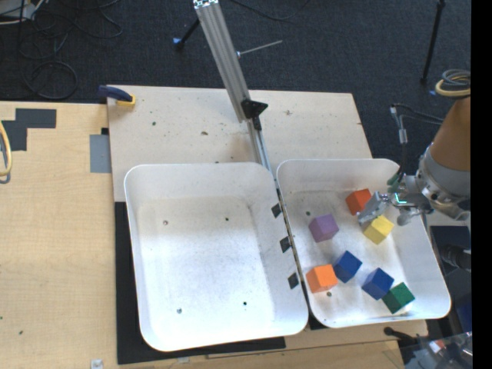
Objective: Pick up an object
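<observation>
The right bin (430, 283) holds several small blocks. An orange block (357, 201) and a yellow block (377, 229) lie near its far right side, and a purple block (324, 227) sits toward the middle. Closer to the front are a second orange block (321, 277), two blue blocks (347, 265) (377, 281) and a green block (398, 297). My gripper (386, 211) reaches in from the right, just above the yellow block and beside the first orange block. Its fingers stand open, spread to either side over the yellow block, with nothing gripped between them.
The left bin (154, 198) stands beside the right one, with a divider and black clips (284, 243) between them. A slanted aluminium rail (227, 60) rises behind the bins. The bench's wooden top (46, 229) extends to the left.
</observation>
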Robot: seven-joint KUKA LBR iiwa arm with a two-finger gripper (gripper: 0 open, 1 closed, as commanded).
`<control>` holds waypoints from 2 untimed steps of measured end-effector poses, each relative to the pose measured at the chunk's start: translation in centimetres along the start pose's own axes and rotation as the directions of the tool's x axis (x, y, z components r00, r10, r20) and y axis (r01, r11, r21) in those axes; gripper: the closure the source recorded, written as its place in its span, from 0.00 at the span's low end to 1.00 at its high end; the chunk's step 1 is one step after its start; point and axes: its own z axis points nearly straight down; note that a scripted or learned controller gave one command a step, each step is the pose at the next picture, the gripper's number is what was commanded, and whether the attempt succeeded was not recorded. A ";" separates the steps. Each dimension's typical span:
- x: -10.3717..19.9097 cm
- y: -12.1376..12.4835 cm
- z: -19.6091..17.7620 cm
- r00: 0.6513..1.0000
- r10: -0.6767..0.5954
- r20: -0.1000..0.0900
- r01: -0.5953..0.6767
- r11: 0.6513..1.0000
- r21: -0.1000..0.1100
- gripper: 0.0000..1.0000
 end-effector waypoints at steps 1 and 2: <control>-0.1 0.1 -0.2 1.000 0.002 0.001 -0.002 1.000 -0.004 0.00; -0.3 -0.6 6.1 1.000 0.002 0.000 -0.002 1.000 0.003 0.00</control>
